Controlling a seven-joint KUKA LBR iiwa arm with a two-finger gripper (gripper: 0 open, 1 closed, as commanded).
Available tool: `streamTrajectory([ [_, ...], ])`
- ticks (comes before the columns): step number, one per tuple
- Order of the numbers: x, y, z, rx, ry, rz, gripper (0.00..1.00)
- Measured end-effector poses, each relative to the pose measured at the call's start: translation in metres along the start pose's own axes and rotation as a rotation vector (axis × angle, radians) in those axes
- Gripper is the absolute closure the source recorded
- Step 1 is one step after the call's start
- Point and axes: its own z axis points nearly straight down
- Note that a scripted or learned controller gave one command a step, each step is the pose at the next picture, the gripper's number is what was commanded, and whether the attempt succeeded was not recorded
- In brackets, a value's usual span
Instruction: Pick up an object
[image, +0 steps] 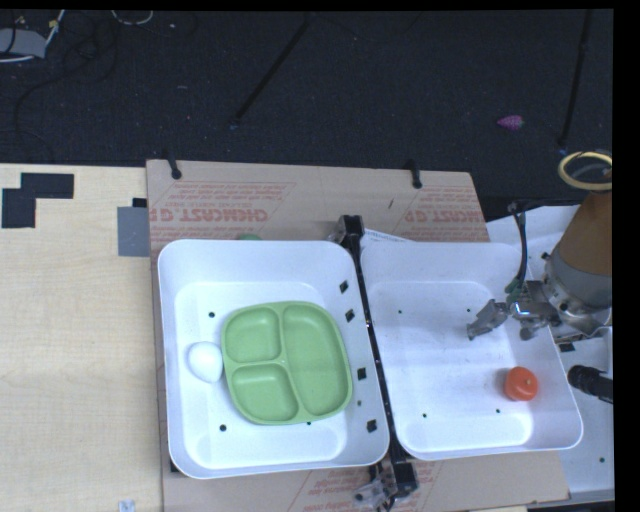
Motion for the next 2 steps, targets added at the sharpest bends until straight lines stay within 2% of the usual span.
streamTrajectory([
  [1,-0.003,-0.008,0.047,0.000,0.000,0.000,0.00],
  [2,-0.004,-0.007,0.035,-0.003,-0.001,0.002,1.00],
])
